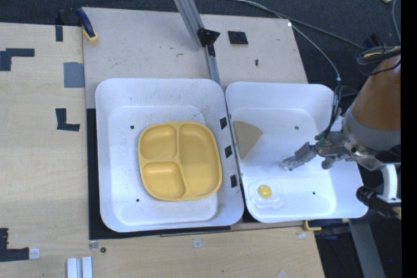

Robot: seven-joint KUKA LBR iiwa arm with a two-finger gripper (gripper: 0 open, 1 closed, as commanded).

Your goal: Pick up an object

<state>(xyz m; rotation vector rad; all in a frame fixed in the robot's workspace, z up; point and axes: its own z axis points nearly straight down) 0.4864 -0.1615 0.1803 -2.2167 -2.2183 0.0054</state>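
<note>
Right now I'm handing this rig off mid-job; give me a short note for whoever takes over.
Hand: low inside the right bin, coming in from its right side; whether its fingers are open or shut is not clear, and nothing is visibly held.
Things: small yellow object near the right bin's front edge, apart from the hand; tan piece against that bin's left wall; yellow divided tray in the left bin.
Done: no pick yet.
Left: grasp and lift one object.
</note>
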